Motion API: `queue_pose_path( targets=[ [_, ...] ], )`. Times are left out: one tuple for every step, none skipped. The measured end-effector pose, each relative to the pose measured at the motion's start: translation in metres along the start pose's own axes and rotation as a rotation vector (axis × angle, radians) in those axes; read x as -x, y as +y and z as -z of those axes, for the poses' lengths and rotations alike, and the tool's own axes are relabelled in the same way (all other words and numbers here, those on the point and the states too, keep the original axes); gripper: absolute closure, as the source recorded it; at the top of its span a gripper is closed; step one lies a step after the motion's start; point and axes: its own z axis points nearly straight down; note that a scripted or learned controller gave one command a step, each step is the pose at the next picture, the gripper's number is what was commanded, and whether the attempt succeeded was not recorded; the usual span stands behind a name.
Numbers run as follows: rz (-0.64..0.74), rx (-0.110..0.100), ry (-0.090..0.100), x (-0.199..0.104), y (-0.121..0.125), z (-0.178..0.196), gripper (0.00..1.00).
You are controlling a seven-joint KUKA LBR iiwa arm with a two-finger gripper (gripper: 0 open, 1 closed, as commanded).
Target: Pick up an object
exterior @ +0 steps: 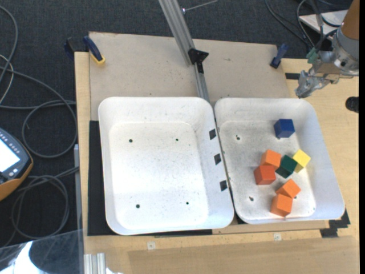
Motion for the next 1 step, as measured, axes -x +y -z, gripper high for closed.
queue_pose_path(
  targets=[
    [0.0,-0.004,0.001,0.0,0.0015,0.0271,1.0]
  ],
)
